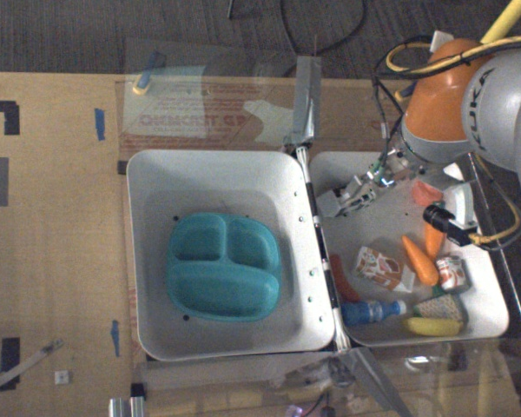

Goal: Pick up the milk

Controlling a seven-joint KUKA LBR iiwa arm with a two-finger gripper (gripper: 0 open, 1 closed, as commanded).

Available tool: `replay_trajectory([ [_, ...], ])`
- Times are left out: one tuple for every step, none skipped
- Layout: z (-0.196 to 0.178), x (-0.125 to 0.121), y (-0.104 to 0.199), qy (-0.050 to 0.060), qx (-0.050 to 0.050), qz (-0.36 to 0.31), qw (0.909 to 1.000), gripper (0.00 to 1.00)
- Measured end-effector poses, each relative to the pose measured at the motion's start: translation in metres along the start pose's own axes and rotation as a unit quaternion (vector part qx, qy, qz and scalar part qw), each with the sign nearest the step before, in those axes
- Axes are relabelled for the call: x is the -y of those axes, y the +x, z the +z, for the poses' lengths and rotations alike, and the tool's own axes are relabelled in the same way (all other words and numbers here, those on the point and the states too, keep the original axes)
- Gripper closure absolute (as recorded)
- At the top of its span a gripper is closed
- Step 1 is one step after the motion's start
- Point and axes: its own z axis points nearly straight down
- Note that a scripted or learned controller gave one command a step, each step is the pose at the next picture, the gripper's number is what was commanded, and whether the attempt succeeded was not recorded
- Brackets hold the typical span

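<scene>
The milk (379,268) is a small white carton with brown print, lying flat in the middle of the right bin (495,315). My gripper (337,201) hangs over the upper left part of that bin, close to the wall between the two bins. It is above and to the left of the milk, apart from it. The grey arm with its orange band (438,102) reaches in from the upper right. I see nothing in the gripper.
Around the milk lie an orange carrot (419,260), a red-and-white can (451,273), a blue bottle (373,311), a yellow banana (432,326) and a red sausage (342,278). The left bin (148,189) holds a teal divided plate (223,267).
</scene>
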Motion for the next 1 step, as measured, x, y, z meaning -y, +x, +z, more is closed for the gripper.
replay_trajectory([
  [0.0057, -0.0041, 0.0019, -0.004, 0.002, -0.031, 0.9995, 0.0],
])
